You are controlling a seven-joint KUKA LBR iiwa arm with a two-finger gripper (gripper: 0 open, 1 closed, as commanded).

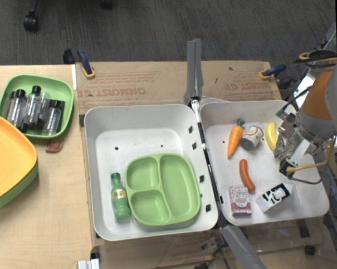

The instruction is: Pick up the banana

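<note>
in the right bin (314,205), gripper (284,149) beside banana (270,136); grip state unclear.

A green plate (162,189) with three parts and a small green bottle (120,196) just beside it are seen in the left white bin (97,162). In the right white bin (314,205), a carrot (234,139), a small round cup (251,137), a sausage (246,175), a pink box (240,201) and a black and white box (275,196) are seen. A green tray (36,106) of dark bottles and a stack of orange plates (11,166) are placed on the far left.
</note>
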